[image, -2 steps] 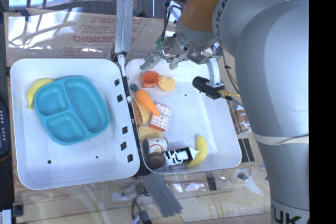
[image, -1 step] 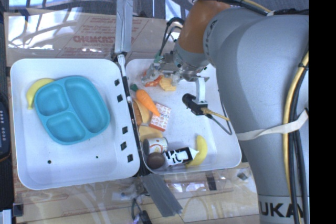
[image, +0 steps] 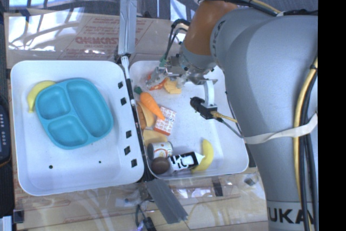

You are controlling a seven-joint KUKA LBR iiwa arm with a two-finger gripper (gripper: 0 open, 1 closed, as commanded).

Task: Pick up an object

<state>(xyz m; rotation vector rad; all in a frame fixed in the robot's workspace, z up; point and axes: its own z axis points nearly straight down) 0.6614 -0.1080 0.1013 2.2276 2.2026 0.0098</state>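
My gripper [image: 166, 74] hangs over the far end of the right bin [image: 230, 140], just under the grey wrist with the orange band. Right below it lie a small orange piece [image: 157, 84] and a pale yellow piece [image: 173, 87], close to or touching the gripper; I cannot tell which. An orange carrot [image: 151, 105] lies slantwise a little nearer, beside a small red and white box [image: 165, 120]. At the near end sit a can [image: 160, 149], a brown round thing [image: 160, 165], a black and white item [image: 184, 160] and a yellow banana [image: 206, 154].
The left bin [image: 32, 170] holds a blue divided plate [image: 73, 112] with a yellow banana [image: 35, 92] poking out at its far left. The arm's big grey body covers the right bin's right side. A grey bar [image: 127, 27] runs between the bins.
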